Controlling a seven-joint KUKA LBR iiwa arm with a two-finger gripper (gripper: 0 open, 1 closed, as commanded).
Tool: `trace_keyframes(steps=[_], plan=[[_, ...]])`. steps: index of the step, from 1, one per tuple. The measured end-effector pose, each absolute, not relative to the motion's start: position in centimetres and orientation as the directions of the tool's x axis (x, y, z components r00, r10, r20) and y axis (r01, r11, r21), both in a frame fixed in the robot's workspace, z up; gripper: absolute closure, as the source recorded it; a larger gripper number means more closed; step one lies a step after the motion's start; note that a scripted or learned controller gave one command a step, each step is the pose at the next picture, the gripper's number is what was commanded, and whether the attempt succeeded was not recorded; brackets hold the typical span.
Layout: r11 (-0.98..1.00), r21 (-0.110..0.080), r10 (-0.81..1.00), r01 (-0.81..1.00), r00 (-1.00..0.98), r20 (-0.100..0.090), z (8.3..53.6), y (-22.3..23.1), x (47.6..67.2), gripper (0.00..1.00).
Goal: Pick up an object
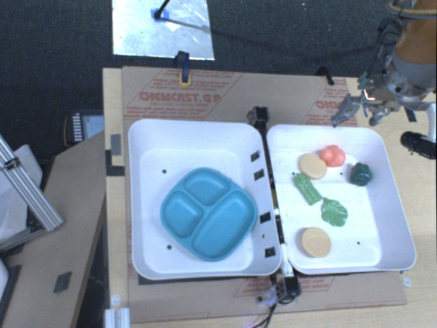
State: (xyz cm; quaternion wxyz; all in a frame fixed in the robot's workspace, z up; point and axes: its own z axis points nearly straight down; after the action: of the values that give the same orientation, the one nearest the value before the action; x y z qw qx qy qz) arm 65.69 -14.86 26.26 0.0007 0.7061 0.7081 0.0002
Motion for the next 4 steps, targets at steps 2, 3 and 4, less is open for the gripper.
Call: trace_keyframes(steps=[2,3,4], plan=[[0.001,-0.002,1.0,1.0,-0.001,0.0,15.1,-15.2,64.8,0.0],[0.005,0.01,1.0,1.0,-0.004,-0.006,11.3,-14.9,65.6,0.0],[0.005,0.001,1.0,1.0,-0.005,0.0,12.2,-14.8,65.4,1.0]])
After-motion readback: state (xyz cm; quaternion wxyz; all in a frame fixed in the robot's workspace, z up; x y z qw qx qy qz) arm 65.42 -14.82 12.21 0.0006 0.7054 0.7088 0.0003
